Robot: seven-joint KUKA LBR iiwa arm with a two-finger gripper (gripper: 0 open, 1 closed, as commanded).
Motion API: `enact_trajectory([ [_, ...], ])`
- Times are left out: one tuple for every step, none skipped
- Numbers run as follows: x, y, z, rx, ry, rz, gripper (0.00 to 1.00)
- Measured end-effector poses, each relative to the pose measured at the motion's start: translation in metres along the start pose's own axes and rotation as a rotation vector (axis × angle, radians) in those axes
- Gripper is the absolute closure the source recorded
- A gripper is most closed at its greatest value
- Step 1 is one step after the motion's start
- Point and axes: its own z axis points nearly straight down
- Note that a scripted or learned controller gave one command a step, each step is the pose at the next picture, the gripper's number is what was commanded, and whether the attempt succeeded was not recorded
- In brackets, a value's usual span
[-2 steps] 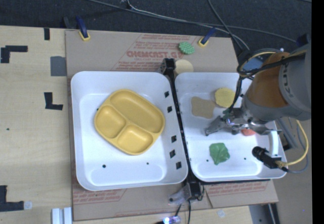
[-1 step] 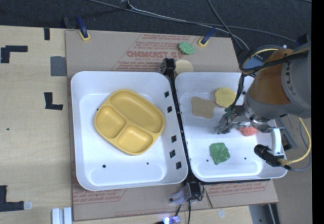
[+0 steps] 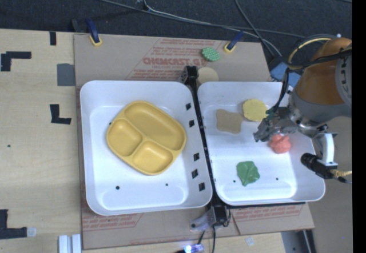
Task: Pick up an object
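gripper (image 3: pixel 269 131) beside red object (image 3: pixel 280 144)

The bench (image 3: pixel 34 149) holds a brown cardboard sheet (image 3: pixel 166 57). Two white bins (image 3: pixel 94 189) sit side by side on the sheet.

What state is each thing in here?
Yellow tray: upright in left bin, compartments bare.
Tan piece: flat in right bin.
Yellow round: flat, right bin.
Green piece: flat, right bin.
Red piece: right bin, beside hand.
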Motion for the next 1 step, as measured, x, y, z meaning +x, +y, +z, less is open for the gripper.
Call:
enact_trajectory([
  [-0.0049, -0.004, -0.0607, 0.0, 0.0, 0.0, 1.0],
])
